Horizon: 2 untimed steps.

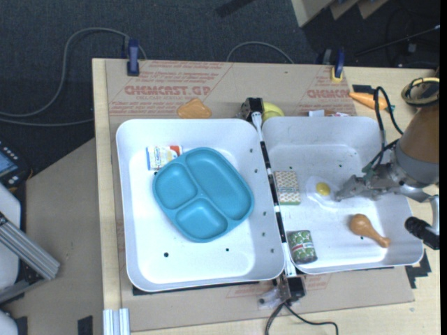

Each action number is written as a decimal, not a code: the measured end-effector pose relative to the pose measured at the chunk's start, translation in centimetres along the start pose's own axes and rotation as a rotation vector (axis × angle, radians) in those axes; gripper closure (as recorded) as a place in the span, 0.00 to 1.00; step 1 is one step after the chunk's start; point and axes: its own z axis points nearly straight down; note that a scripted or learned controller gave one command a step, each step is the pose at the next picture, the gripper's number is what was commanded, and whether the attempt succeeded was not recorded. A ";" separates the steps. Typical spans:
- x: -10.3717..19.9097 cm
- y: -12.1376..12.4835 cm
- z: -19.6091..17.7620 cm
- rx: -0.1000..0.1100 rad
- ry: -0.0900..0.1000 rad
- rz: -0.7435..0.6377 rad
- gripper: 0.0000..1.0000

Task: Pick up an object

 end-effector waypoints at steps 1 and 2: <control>1.0 -5.8 0.0 0.007 0.003 0.003 0.00; 0.9 -5.4 -1.0 0.000 -0.001 0.001 1.00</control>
